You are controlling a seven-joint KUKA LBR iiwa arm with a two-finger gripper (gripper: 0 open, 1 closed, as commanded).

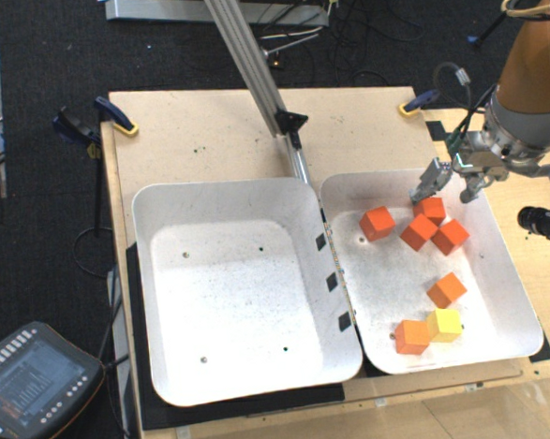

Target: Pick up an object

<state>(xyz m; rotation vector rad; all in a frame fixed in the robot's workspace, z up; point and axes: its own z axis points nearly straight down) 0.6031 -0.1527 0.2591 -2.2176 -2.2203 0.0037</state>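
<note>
Orange blocks lie scattered in the right bin [504, 273], and the gripper [451, 181] hangs over that bin's far right corner with its two fingers spread apart and nothing between them. Just below the fingers sit three blocks bunched together and touching: one [429, 209] nearest the gripper, one [417, 233] to its lower left, one [450, 236] to its lower right. A fourth block [378, 223] rests apart to their left, near the bin's left wall. Farther toward the near edge lies another orange block [446, 290] on its own, and below it an orange block [412, 337] touches a yellow block [445, 325]. The left bin [156, 269] lies beside the right one on the wooden bench [213, 134].
</note>
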